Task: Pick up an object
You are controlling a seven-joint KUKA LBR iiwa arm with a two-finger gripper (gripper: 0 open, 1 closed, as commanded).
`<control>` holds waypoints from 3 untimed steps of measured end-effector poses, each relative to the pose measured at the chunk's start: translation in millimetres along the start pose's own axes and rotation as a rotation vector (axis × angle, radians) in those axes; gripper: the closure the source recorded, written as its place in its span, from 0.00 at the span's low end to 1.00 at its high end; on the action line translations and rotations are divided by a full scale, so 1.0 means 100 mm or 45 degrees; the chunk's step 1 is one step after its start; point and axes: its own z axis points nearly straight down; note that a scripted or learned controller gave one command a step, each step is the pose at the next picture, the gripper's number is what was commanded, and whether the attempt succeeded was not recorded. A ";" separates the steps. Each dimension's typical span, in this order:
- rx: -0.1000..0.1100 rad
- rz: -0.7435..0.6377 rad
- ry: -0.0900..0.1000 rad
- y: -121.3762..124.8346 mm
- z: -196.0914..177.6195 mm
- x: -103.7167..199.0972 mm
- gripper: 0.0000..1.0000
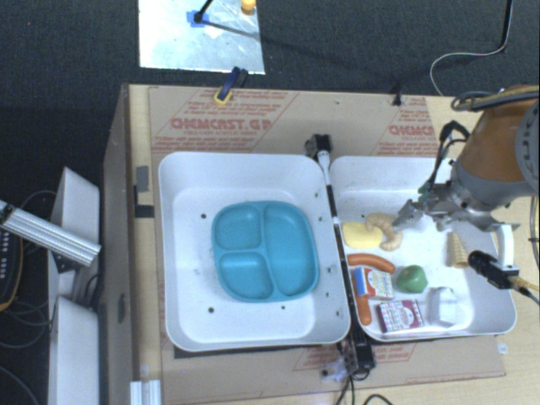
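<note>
At the right of the frame, the grey arm with its orange band (498, 150) reaches over the right-hand shallow white bin (489, 315), its two-finger gripper (411, 213) low above the bin floor; how far it is open I cannot tell. Just left of it lie a pale curled pastry piece (386, 230) and a yellow block (361, 235). Lower sit a green round fruit (412, 278), an orange sausage-shaped toy (371, 262) and a small red carton (399, 316). The left-hand white bin (181, 251) holds a blue divided plastic tray (264, 251).

I count two white bins (181, 251), one blue divided plate (264, 251), and about eight small items (384, 264).
</note>
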 end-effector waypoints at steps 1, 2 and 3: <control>-0.023 0.004 -0.010 -0.76 0.43 0.11 0.00; -0.022 0.003 -0.008 -0.76 0.34 0.12 1.00; -0.007 -0.003 0.000 -0.16 -0.52 0.85 1.00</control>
